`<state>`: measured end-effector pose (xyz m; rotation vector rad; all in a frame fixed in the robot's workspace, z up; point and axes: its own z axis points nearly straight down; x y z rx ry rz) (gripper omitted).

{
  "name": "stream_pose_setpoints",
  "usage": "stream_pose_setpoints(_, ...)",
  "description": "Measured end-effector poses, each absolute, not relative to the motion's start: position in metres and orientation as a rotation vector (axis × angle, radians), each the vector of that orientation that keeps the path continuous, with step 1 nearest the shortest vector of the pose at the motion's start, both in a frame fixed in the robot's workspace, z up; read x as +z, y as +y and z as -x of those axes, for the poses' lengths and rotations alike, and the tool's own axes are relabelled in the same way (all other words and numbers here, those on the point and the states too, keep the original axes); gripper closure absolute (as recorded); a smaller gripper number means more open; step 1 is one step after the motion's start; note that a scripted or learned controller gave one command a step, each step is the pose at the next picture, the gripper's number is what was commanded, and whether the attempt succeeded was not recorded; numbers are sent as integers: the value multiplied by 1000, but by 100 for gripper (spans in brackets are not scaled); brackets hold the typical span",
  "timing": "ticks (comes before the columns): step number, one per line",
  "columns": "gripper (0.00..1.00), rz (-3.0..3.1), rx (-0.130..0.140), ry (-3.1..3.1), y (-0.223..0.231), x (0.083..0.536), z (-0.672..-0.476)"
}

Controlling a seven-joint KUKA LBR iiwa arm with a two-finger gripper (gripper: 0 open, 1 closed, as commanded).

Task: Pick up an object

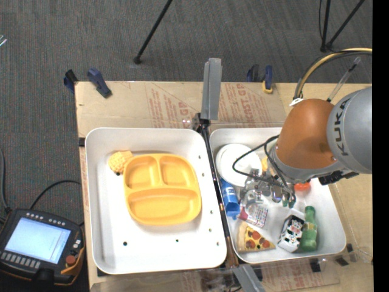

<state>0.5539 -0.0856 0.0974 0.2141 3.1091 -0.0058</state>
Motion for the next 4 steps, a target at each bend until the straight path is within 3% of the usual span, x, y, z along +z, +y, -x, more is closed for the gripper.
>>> stream_pose_setpoints(1, 0, -235, -6, 3111, -171, 97, -500)
stream_pose_setpoints(2, 0, -321, -5, 3105, -117, 97, -570)
stream_pose_setpoints(3, 0, -196, -5, 3116, -182, 97, -498)
stream_pose_setpoints(4, 0, -230, 1, 3127, -164, 90, -591)
